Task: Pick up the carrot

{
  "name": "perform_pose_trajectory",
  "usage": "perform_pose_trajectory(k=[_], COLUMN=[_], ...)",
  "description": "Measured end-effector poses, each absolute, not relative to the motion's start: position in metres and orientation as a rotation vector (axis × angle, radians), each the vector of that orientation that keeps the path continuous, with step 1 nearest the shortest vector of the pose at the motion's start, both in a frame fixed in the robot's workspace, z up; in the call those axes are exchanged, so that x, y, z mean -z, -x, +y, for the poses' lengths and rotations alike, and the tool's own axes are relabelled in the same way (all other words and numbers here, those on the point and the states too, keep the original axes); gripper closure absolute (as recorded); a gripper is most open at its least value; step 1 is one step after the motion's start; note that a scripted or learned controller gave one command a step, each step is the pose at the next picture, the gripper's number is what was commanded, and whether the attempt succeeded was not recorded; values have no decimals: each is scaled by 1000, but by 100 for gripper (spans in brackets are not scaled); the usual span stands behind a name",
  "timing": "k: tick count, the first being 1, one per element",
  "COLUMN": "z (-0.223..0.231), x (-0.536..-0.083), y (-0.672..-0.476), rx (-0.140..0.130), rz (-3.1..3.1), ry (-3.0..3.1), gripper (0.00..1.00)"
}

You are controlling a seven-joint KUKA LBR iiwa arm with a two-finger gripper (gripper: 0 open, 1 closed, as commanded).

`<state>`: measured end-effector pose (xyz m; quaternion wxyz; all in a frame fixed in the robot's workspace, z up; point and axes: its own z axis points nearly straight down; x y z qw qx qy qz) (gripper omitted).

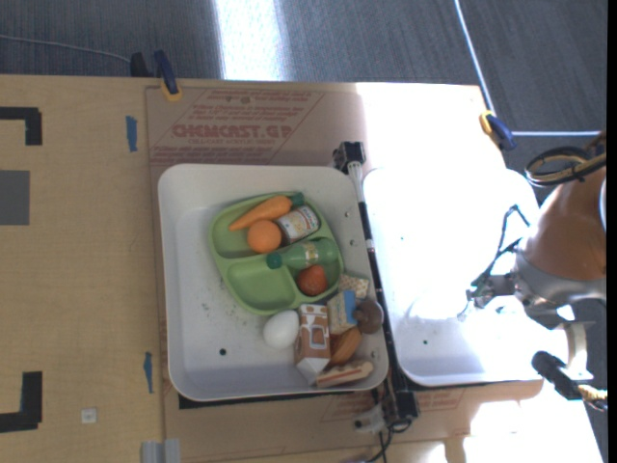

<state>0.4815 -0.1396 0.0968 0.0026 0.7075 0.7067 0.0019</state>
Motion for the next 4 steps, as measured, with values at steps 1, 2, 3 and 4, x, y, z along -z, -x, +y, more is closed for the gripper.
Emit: perform_pose_trajectory(k=[1, 2, 3, 4], z=[-164, -178, -185, -189], x=[-139, -162, -169, -180], y=[-491, -480, -480, -480], rx=[-1, -1, -1, -1], rz=[2220, 2219, 2220, 2219], ry=[-2221, -2220, -2220, -2219], gripper=[100, 100, 100, 100])
